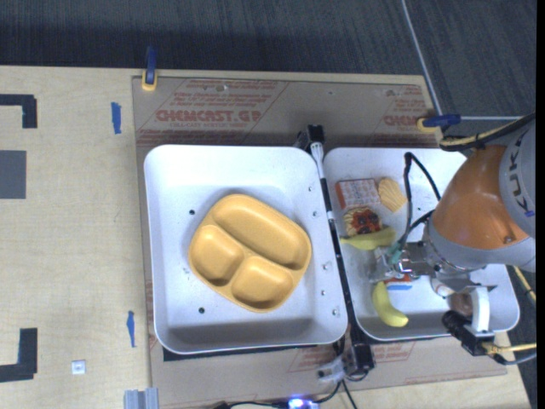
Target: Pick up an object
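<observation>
Here, smooth yellow three-lobed tray (249, 250) mid left bin (162, 228). In right bin (507, 310): curved banana (388, 307) near front edge, snack packet (361, 207) toward back. Gripper (393, 267) above banana; jaw state unclear.

Right bin (507, 313) crowded around gripper (393, 267)

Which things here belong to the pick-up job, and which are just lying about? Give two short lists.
Belonging to the job:
gripper, down in the right bin
bananas and snack packets, the pickable objects there

Just lying about:
yellow divided tray in the left bin
blue clamp
</observation>
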Motion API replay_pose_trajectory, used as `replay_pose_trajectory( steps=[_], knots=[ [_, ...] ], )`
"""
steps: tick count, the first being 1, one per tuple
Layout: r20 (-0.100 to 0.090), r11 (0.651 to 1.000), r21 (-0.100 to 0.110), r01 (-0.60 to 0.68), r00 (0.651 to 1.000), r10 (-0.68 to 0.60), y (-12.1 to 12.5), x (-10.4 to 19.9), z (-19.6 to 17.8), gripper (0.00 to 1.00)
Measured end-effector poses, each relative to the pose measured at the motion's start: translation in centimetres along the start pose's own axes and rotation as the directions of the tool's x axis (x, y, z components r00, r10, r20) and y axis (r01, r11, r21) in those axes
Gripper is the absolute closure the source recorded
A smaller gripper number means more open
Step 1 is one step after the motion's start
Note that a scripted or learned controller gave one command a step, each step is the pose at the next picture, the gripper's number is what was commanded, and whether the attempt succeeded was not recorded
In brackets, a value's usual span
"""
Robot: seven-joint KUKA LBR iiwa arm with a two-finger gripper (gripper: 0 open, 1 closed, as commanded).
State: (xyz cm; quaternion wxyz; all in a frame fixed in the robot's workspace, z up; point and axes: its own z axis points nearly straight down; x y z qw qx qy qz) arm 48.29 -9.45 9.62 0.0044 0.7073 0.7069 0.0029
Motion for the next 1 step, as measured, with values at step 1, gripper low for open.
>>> replay_pose_trajectory(
  steps=[1],
  knots=[
    [-0.003, 1.0, 0.009, 0.002, 1.0, -0.002, 1.75, 12.28, -8.87, 1.0]
  ],
)
